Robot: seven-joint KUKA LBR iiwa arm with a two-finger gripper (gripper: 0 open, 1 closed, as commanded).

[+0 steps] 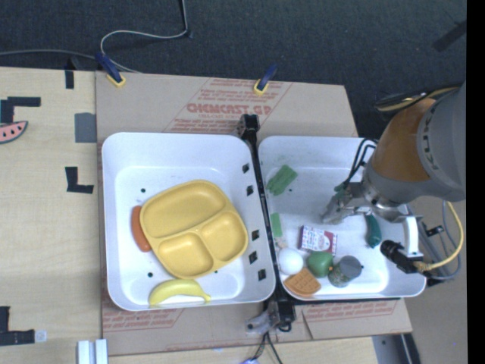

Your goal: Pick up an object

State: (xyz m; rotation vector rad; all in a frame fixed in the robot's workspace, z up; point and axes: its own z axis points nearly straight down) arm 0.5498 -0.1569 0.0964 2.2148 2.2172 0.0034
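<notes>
Small red-and-white carton (316,239), lying flat near the middle of the right bin (318,152), just below-left of the gripper (338,207). Gripper fingers parted, grasping nothing. Green ball (320,263), white egg (290,262) close below.

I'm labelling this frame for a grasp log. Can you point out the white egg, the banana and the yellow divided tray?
white egg (289,262), camera view, middle of its shell.
banana (179,290), camera view, middle of its curved body.
yellow divided tray (194,226), camera view, ridge between its compartments.
</notes>
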